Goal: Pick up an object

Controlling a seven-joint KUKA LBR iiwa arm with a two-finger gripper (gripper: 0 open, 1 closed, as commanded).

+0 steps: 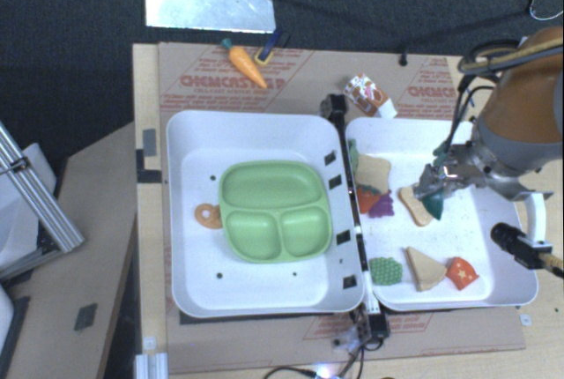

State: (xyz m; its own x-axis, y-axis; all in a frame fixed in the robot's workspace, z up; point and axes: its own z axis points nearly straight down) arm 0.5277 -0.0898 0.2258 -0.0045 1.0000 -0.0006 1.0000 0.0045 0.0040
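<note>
Reaching in from the right, the gripper (434, 192) is seen low over the right bin (507, 285), directly above a teal piece (432, 207) and a tan bone-shaped toy (413, 206); whether anything is clenched cannot be told. Open floor is left toward the bin's far rim. A tan wedge (425, 268) and red piece (462, 273) lie nearer the front edge, well apart from the gripper.
</note>
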